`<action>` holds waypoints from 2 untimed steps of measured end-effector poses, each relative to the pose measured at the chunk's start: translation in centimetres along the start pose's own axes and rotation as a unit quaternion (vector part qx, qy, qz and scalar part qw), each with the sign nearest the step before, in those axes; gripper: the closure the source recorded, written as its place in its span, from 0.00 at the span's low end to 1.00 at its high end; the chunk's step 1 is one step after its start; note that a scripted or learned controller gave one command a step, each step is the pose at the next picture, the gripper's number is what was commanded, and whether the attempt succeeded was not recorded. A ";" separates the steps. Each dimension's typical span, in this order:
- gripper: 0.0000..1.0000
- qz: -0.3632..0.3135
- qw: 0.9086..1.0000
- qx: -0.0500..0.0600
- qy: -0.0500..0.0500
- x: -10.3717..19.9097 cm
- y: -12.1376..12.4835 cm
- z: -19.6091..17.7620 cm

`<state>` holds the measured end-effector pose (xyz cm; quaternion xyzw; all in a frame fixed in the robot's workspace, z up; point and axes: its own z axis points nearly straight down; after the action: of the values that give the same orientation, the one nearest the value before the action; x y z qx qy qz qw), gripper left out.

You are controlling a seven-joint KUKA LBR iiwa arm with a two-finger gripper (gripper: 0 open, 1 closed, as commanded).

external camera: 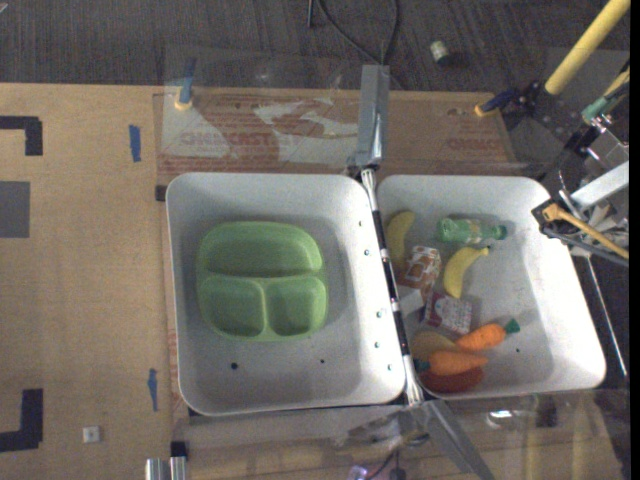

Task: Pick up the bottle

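White, faintly speckled plastic is forming the two shallow bins, each with rounded corners and a raised rim, and they are sitting side by side with their inner rims touching along a metal strip. The left bin (190,368) is holding a green tray (263,280), smooth and moulded into three compartments, with bare floor lying open all round it. The right bin (560,338) is carrying a crowd along its left half. The bottle (470,230), green and translucent, is lying on its side near the far rim with its cap pointing right. Two curved yellow bananas (400,238) are lying nearby, one just left of the bottle and one just below it. Crinkled printed packets (422,266) and two orange carrots (483,336) are lying nearer the front.

The right half of that bin is staying open, giving free room beside the bottle. The gripper (572,224) is hanging over the bin's right rim, well apart from the bottle; whether it is open or closed cannot be told. Tan board with blue tape marks is lying under everything, and dark carpet is showing beyond
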<state>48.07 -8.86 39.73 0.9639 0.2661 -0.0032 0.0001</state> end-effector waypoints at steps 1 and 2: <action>1.00 0.097 0.995 0.002 -0.001 0.4 0.5 2.0; 1.00 0.088 0.996 0.000 0.000 6.8 1.7 -2.0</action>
<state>54.73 -6.81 41.70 0.9836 0.1804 -0.0031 0.0005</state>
